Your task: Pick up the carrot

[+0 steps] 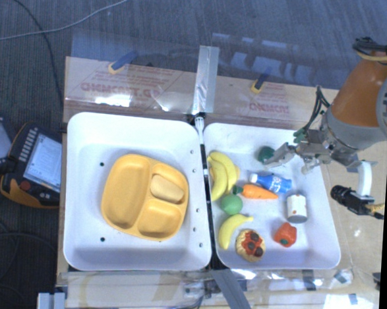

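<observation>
Bench (pixel 138 90) carries faint, unreadable red lettering at 12 o'clock. Left bin (pixel 78 195) holds a yellow tray (pixel 144 196). Right bin (pixel 319 248) holds the carrot (pixel 257 192), centre, touching a blue bottle (pixel 273 182). Gripper (pixel 297 158) hovers at 1 o'clock, fingers spread, grasping nothing.

Arm (pixel 363 96) in from the right, upper part of the view. Orange band sits at the top right w/ grey wrist section just below it, angled down and to the left. Gripper (pixel 297 158) is at the end of the wrist, over the upper right part of the right-hand bin. Two fingers splayed apart, one (pixel 283 153) pointing left, the other (pixel 309 166) down-left; gap between them is clear, nothing in it. Cable runs off the wrist on the left side.
</observation>
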`<state>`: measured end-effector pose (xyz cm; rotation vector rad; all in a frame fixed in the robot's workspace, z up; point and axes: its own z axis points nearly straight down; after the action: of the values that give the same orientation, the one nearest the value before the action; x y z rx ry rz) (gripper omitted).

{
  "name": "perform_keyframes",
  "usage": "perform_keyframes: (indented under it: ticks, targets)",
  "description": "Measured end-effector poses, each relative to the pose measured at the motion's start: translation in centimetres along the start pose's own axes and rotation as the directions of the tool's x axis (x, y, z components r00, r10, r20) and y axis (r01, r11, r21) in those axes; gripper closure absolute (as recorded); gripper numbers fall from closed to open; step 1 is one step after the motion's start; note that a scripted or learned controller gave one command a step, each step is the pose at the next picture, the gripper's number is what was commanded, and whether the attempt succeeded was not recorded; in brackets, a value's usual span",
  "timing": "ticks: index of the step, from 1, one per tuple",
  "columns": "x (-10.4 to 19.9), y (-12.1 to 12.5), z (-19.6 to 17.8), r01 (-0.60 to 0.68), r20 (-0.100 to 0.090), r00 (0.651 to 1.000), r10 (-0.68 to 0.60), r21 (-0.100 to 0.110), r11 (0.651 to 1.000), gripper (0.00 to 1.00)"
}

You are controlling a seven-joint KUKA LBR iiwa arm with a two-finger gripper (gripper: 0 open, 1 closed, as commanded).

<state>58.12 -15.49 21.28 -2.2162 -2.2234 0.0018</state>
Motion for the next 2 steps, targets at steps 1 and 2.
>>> perform_keyframes:
  ticks: [1,2]
  targets:
    - [-3.1,4.6,-7.6,0.263,0.005,0.965,-0.263,0.000,0.965,0.00]
    - [-0.5,6.8,-2.6,0.236,0.004,0.972,-0.236,0.000,0.972,0.00]
